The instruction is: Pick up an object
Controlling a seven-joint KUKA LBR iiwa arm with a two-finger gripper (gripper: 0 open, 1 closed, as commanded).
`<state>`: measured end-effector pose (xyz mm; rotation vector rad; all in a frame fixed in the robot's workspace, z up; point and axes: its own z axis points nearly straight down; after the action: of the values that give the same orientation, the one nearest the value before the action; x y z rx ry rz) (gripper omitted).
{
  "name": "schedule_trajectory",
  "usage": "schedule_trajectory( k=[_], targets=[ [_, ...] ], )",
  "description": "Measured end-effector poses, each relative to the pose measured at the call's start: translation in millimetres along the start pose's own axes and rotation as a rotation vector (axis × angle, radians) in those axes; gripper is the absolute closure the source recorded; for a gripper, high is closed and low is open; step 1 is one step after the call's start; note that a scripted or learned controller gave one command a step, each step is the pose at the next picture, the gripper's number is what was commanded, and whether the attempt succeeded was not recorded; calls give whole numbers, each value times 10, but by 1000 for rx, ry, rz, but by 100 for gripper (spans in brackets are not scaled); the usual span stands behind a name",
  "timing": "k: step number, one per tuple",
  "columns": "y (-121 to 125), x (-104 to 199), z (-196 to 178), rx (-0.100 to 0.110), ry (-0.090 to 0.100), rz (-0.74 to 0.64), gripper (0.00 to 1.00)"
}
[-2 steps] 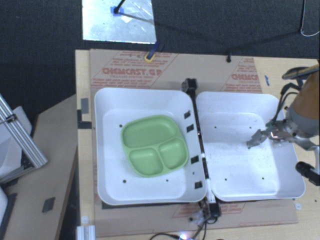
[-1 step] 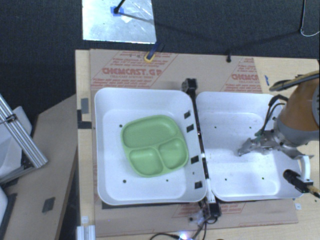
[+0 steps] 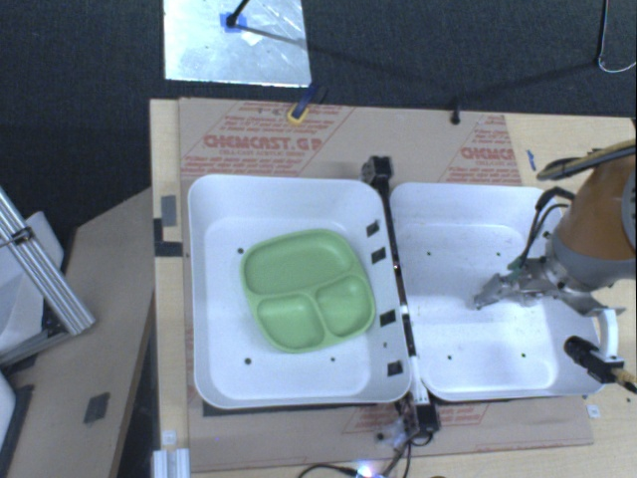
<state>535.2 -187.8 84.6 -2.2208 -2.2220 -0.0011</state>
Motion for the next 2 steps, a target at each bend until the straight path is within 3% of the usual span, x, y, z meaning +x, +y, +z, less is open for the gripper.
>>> schedule_trajectory(
  k=[1,2],
  targets=[
    [9,-4,-111,-3,-1,-1,100],
    [-1,31,-743,-6,-3,-3,100]
  ],
)
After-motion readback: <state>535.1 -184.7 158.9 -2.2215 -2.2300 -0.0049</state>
